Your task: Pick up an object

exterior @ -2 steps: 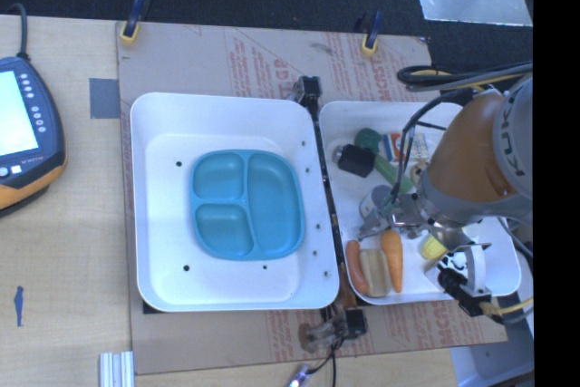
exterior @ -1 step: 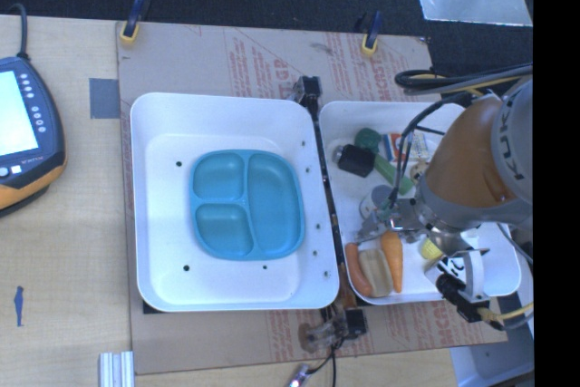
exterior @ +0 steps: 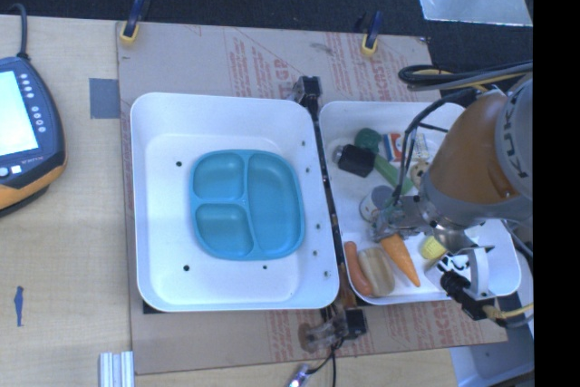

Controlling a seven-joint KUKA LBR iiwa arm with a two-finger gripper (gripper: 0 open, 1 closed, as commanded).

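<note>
A toy carrot (exterior: 400,257), orange and tapered, lies in the right-hand bin (exterior: 507,281) of two shallow white bins, near its front edge and pointing down and to the right. It looks like the likeliest thing to be picked, since the arm's pincer (exterior: 395,222) hangs just above its thick end. Just left of the carrot lie a tan bread-like piece (exterior: 375,271) and a reddish sausage shape (exterior: 352,269), close together. Farther back in the same bin are a black block (exterior: 356,161), a green item (exterior: 368,140) and a grey round piece (exterior: 377,202).

To grasp well, the pincer should probably come straight down across the carrot's thicker part, with the fingers on either side of it, clear of the bread piece so that only one item is caught.

The grey and orange arm (exterior: 476,159) covers much of the pincer, so I cannot tell how far open it is, nor whether it touches or holds anything.

The left bin (exterior: 159,195) holds a blue divided plate (exterior: 247,203). Both bins sit on a desk (exterior: 72,285) of pale wood, with a handheld control pad (exterior: 23,127) at its left edge.
</note>
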